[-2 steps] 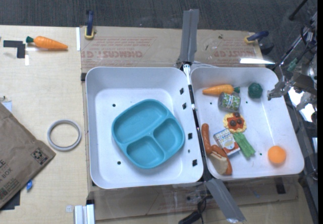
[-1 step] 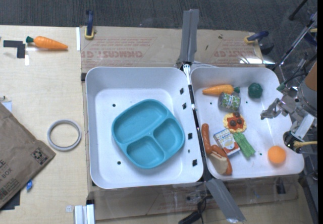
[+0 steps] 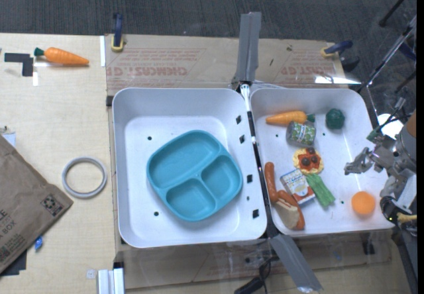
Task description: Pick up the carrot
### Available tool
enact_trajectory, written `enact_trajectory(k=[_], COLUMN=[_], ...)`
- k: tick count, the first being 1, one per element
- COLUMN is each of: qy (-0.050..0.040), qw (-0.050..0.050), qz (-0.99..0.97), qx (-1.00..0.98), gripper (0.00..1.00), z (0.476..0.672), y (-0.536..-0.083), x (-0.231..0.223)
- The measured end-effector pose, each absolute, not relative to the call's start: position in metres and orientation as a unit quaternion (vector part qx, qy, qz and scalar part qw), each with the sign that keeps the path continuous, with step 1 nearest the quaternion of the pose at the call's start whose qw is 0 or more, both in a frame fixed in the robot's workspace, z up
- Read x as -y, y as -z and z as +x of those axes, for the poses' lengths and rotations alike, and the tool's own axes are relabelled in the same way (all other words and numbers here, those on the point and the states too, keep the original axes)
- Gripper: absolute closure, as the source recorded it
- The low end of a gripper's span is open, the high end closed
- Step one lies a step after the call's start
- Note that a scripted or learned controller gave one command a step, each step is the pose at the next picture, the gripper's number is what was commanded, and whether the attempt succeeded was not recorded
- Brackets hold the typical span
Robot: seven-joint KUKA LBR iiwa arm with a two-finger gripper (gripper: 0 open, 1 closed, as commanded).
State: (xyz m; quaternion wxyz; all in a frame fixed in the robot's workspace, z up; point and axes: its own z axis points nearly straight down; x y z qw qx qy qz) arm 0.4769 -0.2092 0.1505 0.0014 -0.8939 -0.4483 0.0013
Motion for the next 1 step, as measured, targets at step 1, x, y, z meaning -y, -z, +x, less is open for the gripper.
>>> enact_trajectory(k=[1], qy=[-0.0012], qw=[0.001], qz=[-0.841], qx=[0.54], gripper=[0.0], z=[0.4769], y=[-0.1375], x=[0.2124])
